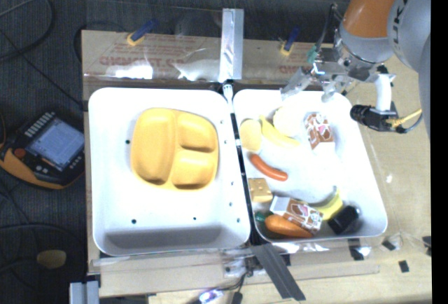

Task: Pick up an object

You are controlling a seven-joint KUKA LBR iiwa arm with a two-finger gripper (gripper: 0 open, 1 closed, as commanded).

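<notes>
Upper right of the frame: grey arm (392, 8) with orange band, cut off by the top and right edges. Below it the end effector (325, 82), over the far rim of the right bin (374, 176); too small and cluttered to make out, so cannot tell whether open or closed, nor anything gripped.

Two white bins side by side on the counter (413, 225). In the left bin (105, 176), one yellow divided tray (173, 147), lying flat near the middle.

In the right bin, a crowded heap, partly overlapping and hard to separate: one white rounded lump (304, 173) covering the centre and hiding whatever lies beneath; one banana (269, 131) at upper left, partly under the white lump; one sausage (269, 168) just below it; one carrot (287, 227) along the near wall; two small printed cartons, one (318, 129) at upper centre and another (303, 213) near the carrot; one tan block (260, 190) at the left wall; one black object (343, 220) in the lower right corner, shape unclear.

Left edge of the frame: one handheld controller (45, 148) on the dark floor, partly cut off.
</notes>
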